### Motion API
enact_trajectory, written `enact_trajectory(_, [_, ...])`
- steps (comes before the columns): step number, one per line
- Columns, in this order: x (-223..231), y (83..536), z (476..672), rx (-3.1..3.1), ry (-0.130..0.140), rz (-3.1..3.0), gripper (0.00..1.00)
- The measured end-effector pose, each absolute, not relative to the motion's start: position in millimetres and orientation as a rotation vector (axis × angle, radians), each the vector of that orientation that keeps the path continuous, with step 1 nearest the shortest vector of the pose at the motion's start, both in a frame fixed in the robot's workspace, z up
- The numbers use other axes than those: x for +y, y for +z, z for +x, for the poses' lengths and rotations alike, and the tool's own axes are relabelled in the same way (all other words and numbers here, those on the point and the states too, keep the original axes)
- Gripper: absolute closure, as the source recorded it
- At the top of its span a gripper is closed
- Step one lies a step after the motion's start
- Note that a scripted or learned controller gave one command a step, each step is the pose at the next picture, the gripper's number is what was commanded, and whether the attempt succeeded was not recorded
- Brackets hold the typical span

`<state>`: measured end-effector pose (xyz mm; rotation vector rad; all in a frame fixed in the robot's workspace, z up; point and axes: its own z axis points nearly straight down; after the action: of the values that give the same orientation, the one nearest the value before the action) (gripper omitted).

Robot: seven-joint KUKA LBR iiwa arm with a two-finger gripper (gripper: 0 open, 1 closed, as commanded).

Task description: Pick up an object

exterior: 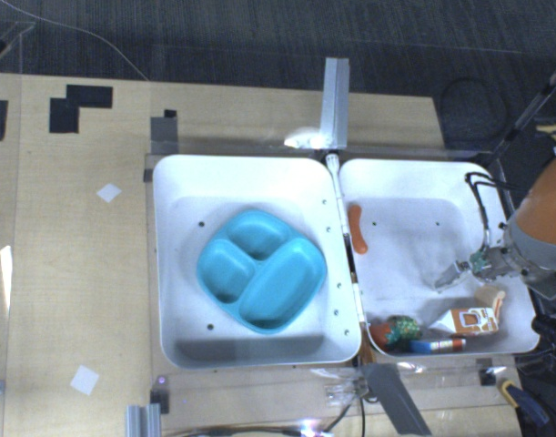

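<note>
Now my jaws [452,275] hover low in the right bin [414,189].
I cannot tell their state; nearest objects sit toward six o'clock: an orange carton [475,320], a marker [437,344], and a green-orange toy [396,332].

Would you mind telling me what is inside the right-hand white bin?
Right bin: an orange stick-shaped thing by the left wall, a small carton and colourful items along the near edge. The arm covers the far-right part.
</note>
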<state>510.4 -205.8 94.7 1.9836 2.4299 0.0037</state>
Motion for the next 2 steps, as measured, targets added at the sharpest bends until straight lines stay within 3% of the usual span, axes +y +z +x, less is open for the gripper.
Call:
enact_trajectory(1, [-140.2, 90.0, 496.5, 2.74, 0.007, 1.505, 0.0])
enact_trajectory(2, [-159.8, 87.8, 609.6, 2.689, 0.006, 1.605, 0.0])
